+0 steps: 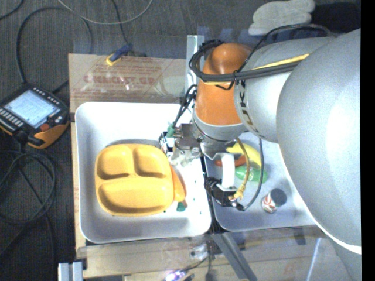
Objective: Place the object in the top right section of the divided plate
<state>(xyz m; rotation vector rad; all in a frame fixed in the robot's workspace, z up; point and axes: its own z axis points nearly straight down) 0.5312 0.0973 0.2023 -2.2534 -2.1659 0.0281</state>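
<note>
The yellow divided plate (pixel 136 183) lies in the left bin (pixel 105 119), with two small sections at its far side and one wide section nearest me. My gripper (pixel 174 151) hangs over the plate's top right corner, under the orange wrist band (pixel 220 92). An orange object (pixel 179 186) lies against the plate's right rim, just below the gripper. A small green piece (pixel 181 205) sits by the plate's lower right corner. Nothing shows in the top right section (pixel 150 161).
The right bin (pixel 281 218) holds a yellow object (pixel 253 153), a green one (pixel 256 174), a red-orange one (pixel 225 160) and a small can (pixel 269 202). The arm's bulk covers most of that bin. A handheld pendant (pixel 32 115) lies on the floor at left.
</note>
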